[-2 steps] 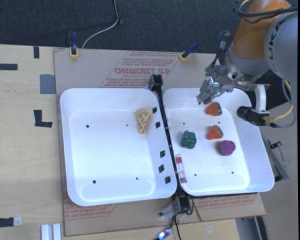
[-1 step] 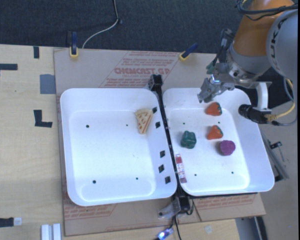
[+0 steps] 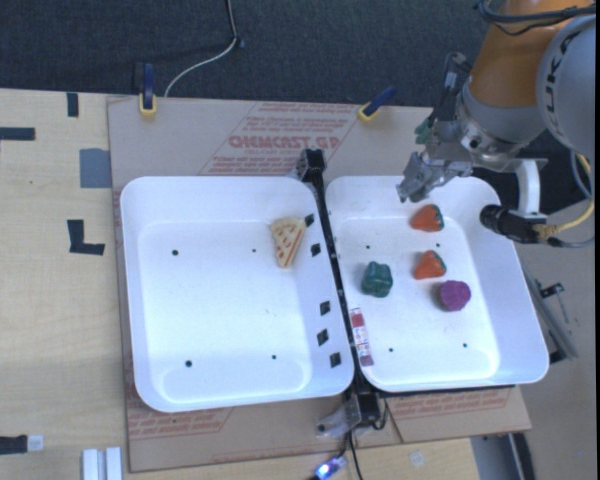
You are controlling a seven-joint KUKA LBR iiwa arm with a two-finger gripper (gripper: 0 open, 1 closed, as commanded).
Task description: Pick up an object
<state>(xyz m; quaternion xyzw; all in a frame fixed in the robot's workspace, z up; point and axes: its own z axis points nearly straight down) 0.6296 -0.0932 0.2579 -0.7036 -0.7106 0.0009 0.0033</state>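
Observation:
My gripper (image 3: 417,190) hangs over the far edge of the right bin (image 3: 480,363), just above and left of a red-orange strawberry-like toy (image 3: 427,218). Nothing shows between its fingers. A second red-orange toy (image 3: 429,265) lies nearer the bin's middle. Left of it rests a dark green pepper-like toy (image 3: 377,279), and a purple toy (image 3: 453,295) sits to its right. In the left bin (image 3: 180,388) a tan waffle-like wedge (image 3: 288,240) lies against the right side.
A black divider strip (image 3: 323,258) runs between the two bins. Both bins stand on a cardboard sheet (image 3: 270,138) held by blue and yellow clamps (image 3: 145,90) at the back. A white cable (image 3: 205,63) trails across the dark background.

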